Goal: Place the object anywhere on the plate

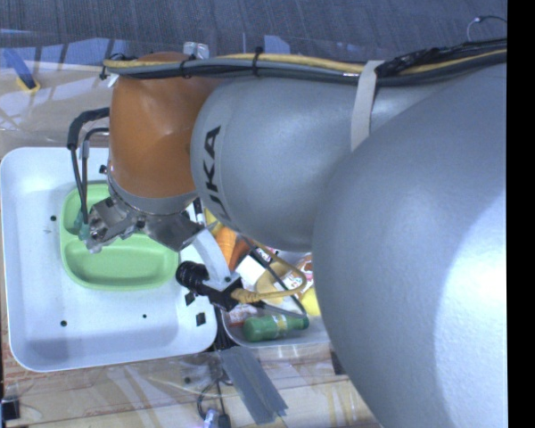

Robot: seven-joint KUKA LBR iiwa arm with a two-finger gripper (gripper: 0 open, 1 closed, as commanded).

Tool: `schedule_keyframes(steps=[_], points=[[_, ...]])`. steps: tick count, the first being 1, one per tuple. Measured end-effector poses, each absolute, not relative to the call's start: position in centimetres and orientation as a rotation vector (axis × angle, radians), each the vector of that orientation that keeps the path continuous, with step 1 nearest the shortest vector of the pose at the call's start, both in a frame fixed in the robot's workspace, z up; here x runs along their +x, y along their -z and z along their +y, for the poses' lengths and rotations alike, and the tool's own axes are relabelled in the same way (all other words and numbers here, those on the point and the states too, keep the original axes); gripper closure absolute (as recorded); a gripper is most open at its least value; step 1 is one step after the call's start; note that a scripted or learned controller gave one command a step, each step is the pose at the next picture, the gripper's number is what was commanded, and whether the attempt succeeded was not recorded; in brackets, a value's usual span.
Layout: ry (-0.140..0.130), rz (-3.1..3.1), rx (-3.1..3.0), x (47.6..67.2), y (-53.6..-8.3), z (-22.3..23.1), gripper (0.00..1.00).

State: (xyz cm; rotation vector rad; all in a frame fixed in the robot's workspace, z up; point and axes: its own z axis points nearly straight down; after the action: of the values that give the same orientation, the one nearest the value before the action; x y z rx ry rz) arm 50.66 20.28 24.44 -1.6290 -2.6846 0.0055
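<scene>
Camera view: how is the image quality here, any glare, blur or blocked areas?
Camera view: even, soft lighting, mild sheen on the grey arm; the arm looms close to the lens and covers much of the right bin. The green plate in the left bin is reasonably sharp; the gripper over it is small and hard to read.

Bench (143, 390) with two white bins (27, 328)

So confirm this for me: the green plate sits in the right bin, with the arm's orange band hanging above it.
Not quite. The camera view shows the green plate in the left bin, not the right one. The rest holds: the arm's orange band does hang above it.
</scene>
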Motion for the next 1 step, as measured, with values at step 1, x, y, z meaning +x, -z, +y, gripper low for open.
schedule_keyframes(steps=[1], points=[[-0.004, -2.670, -1.654, 53.67, -23.87, 18.28, 1.00]])
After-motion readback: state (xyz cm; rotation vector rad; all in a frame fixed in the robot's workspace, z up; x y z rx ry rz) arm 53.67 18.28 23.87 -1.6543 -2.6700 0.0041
